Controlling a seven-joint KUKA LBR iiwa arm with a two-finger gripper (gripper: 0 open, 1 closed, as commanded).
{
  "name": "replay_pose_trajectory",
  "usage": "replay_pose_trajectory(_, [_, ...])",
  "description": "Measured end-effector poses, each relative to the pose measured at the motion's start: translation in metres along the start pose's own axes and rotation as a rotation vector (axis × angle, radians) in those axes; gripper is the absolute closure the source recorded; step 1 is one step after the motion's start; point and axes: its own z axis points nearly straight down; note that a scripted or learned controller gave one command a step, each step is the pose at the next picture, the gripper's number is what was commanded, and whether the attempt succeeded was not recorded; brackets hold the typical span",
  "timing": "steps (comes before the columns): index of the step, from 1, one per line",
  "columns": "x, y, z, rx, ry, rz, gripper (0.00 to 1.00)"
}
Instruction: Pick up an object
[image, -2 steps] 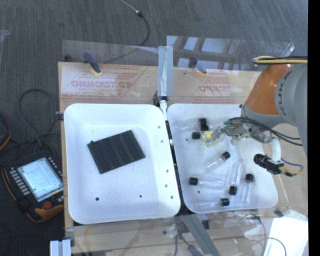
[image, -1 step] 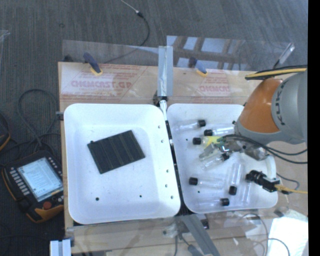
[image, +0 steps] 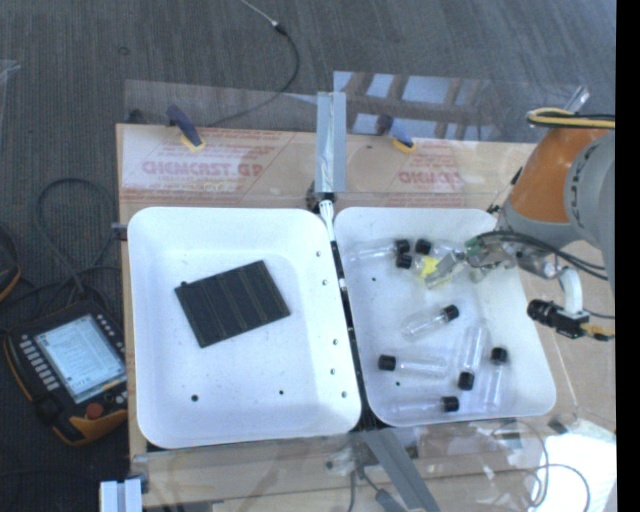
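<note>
Wooden bench (image: 140, 160) carries two white bins side by side, with a teach pendant (image: 70, 370) on the dark floor at lower left. Lower frame first: the right bin (image: 535, 385) holds clear black-capped vials (image: 430, 320) scattered from its near edge up to mid-bin, and the left bin (image: 160, 410) holds one dark ribbed panel (image: 232, 302) lying flat and tilted. Farther up in the right bin, my gripper (image: 462, 258) sits low by a yellow piece (image: 430, 267) and more caps; whether it's open, shut or holding anything, can't tell.
</note>
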Motion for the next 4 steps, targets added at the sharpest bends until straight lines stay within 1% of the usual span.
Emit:
replay_pose_trajectory(1, [0.031,-0.019,0.001,0.003,-0.009,0.011,0.00])
replay_pose_trajectory(2, [0.037,-0.054,0.000,0.001,-0.010,-0.009,0.00])
replay_pose_trajectory(3, [0.003,-0.004,0.000,0.002,0.003,0.079,0.00])
replay_pose_trajectory(4, [0.039,-0.015,0.001,0.003,-0.011,0.021,0.00])
